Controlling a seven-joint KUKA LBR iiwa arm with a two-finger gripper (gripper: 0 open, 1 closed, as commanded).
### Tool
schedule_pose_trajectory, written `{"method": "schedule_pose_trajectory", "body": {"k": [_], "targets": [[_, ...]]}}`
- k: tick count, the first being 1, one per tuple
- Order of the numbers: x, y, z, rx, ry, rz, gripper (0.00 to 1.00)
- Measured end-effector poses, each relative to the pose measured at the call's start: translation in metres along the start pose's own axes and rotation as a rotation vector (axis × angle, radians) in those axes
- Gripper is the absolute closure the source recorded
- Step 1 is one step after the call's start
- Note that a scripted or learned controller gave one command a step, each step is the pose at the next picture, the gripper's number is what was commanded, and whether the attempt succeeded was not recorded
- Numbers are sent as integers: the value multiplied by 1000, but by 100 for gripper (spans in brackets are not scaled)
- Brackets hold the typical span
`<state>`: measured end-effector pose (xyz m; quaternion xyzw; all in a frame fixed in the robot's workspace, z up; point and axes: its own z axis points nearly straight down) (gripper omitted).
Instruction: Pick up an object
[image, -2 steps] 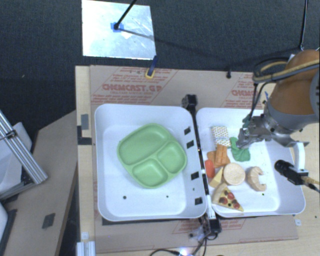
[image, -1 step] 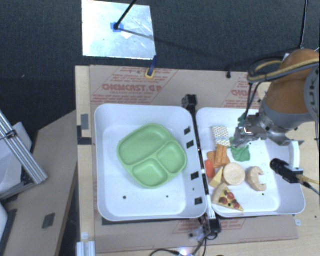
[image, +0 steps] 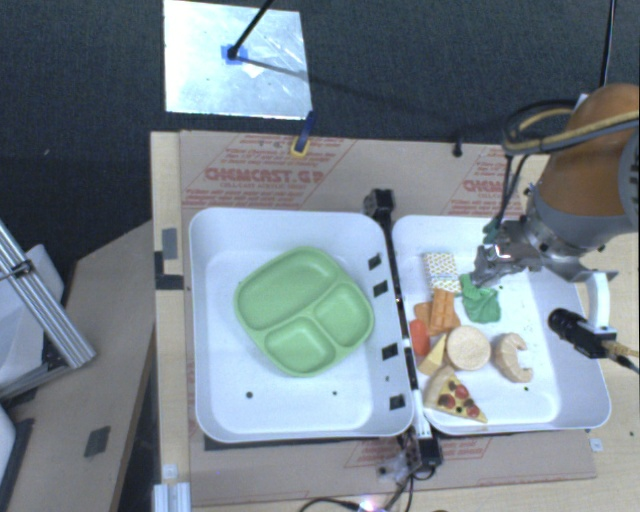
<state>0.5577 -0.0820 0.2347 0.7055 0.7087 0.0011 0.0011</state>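
My gripper (image: 488, 272) hangs low over the back of the right bin (image: 570, 400), at the upper edge of a green leafy toy (image: 482, 305). It seems to touch the toy's top, but contact is unclear. Left of the gripper lies a checkered cracker (image: 440, 267). Below the cracker sit an orange carrot piece (image: 443, 310) and a red piece (image: 420, 335). Nearer the front are a round bun (image: 467, 348), a tan curved pastry (image: 514, 357), a yellow wedge (image: 432, 362) and a pizza slice (image: 455, 397).
The left bin (image: 215, 400) holds a green divided plate (image: 303, 310). A black divider with clips (image: 395, 300) runs between the bins. A black part of the arm (image: 578, 333) juts over the right bin's right side. A foil sheet (image: 237, 60) lies behind the bench.
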Motion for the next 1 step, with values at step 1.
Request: {"method": "schedule_pose_trajectory", "body": {"k": [1], "targets": [[9, -1, 15, 3, 0, 0, 100]]}}
